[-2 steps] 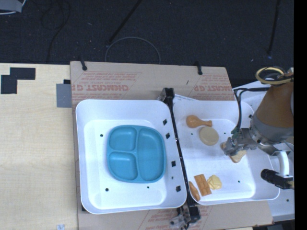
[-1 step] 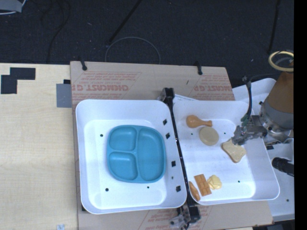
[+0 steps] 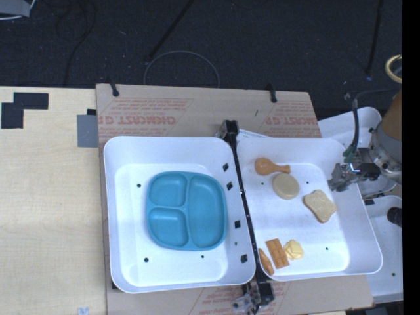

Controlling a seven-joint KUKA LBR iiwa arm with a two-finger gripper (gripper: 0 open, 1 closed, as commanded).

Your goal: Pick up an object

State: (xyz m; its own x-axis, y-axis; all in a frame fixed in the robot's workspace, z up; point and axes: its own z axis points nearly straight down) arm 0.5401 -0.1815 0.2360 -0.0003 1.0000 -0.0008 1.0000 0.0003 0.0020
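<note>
**Tool at right bin's edge, food pieces lying loose**

Tool (image 3: 342, 174) sits over the right rim of the right bin (image 3: 367, 241), well up toward the far half of that rim. You cannot tell from this view whether it is apart or together; the metal parts blur into the cabling behind them. Nothing is visibly held.

Your candidate objects all lie in the right bin, apart from the tool:
- Drumstick (image 3: 270, 167), tan-orange, bulb end to the left, thin end pointing right, near the far wall.
- Round biscuit (image 3: 286, 186), pale cream, flat disc, just below and right of the drumstick.
- Bread slice (image 3: 319, 205), light tan with a darker crust edge, lying flat and turned at an angle; of all the pieces it is closest to the tool.
- Cracker (image 3: 276, 252), orange-brown rectangle, near the front wall.
- A thin orange strip (image 3: 265, 261) lies just left of it.
- Yellow lump (image 3: 293, 249), pale, irregular, touching or nearly touching the cracker's right side.

Left bin (image 3: 125, 156) holds a blue divided plate (image 3: 186, 210), three compartments, lying flat at centre. Both bins rest on cardboard (image 3: 197, 113) on the table (image 3: 46, 195).
</note>
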